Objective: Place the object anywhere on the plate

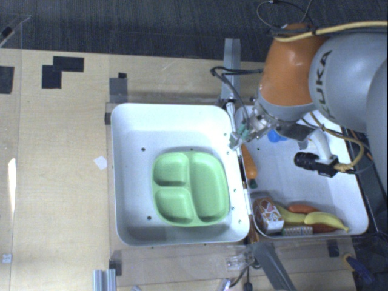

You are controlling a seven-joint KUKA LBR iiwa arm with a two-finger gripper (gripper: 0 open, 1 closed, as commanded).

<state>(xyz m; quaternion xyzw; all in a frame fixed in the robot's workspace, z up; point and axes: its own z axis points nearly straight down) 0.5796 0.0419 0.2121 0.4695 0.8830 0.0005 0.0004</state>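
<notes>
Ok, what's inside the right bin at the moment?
Along the right bin's near edge lie a banana, a reddish sausage-like item and a brown packet; an orange carrot-like piece lies by its left wall. The arm covers the far part.

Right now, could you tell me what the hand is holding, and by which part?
It cannot be told: the hand sits at the bins' divider above an orange carrot-like object, with no grip visible.

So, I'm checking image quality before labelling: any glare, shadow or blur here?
Camera view: the green plate is sharp and evenly lit; a soft shadow runs along the left bin's inner walls; the gripper looks slightly blurred; a pale glare streak marks the bench at left.
</notes>
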